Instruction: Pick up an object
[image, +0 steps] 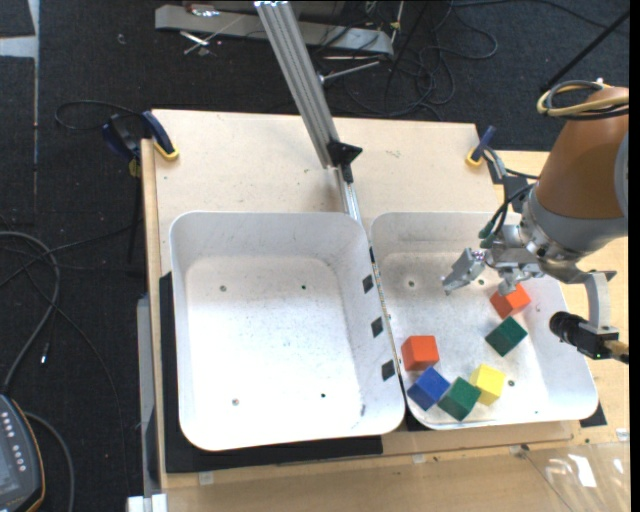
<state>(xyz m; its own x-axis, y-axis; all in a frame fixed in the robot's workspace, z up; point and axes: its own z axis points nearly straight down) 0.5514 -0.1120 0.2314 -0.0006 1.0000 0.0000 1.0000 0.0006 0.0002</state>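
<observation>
The claw (478, 268) hangs over the right bin (420, 240), its fingers spread and nothing between them. Just right of it lies an orange block (512, 298), with a dark green block (506, 336) nearer. Along the near side sit another orange block (421, 351), a blue block (430, 386), a green block (461, 397) and a yellow block (489, 380). The left bin (200, 240) sits alongside.

Two white bins (270, 235) (400, 235); six blocks: two orange (421, 351) (512, 298), two green (506, 336) (461, 398), one blue (429, 386), one yellow (489, 381).
</observation>
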